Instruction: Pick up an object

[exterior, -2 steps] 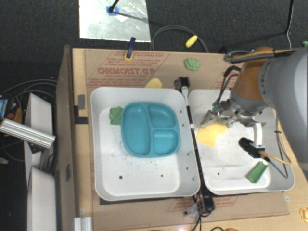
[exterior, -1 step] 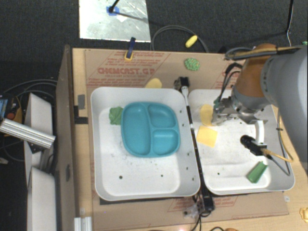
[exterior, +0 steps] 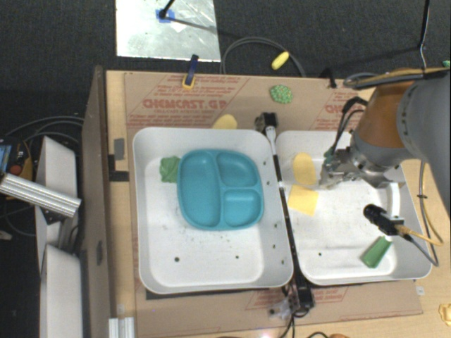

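Claw [exterior: 331, 174] low in right bin [exterior: 352, 277], upper left part, just beside rounded yellow piece [exterior: 304, 167]; we cannot tell whether they touch. Open or closed: we cannot tell (too small from above). Yellow wedge [exterior: 303, 201] just below that piece, near bin's left wall. Green block [exterior: 375, 252] tilted in lower right corner, well apart from claw. Left bin [exterior: 162, 259]: teal divided plate [exterior: 220, 189], green scrap [exterior: 170, 168] at its left edge.
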Robot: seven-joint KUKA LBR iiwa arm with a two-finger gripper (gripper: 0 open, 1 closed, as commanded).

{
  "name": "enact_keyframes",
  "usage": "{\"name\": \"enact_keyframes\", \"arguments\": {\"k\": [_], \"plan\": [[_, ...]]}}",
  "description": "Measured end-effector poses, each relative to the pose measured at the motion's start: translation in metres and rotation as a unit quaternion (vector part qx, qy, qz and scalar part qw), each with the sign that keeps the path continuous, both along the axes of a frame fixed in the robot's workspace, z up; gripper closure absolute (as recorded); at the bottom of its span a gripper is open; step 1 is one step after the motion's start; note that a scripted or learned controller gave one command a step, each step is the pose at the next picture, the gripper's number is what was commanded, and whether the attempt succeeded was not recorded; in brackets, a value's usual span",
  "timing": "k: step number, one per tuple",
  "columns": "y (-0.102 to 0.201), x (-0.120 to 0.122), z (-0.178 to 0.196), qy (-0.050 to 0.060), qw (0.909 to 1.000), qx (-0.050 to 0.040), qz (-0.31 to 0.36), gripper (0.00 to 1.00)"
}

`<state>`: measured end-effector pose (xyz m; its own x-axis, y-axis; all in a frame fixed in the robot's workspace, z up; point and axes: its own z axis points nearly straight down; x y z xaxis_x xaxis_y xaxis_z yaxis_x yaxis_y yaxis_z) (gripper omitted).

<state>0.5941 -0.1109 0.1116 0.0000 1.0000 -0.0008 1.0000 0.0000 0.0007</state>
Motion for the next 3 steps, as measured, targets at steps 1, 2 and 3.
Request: {"name": "enact_keyframes", "arguments": {"k": [1, 2, 3], "plan": [[0.002, -0.062, -0.028, 0.002, 1.0, 0.0009, -0.001, 1.0], [-0.038, -0.017, 0.113, -0.008, 1.0, -0.0027, 0.002, 1.0], [0.005, 0.001, -0.014, 0.002, 1.0, 0.0016, 0.004, 1.0]]}}
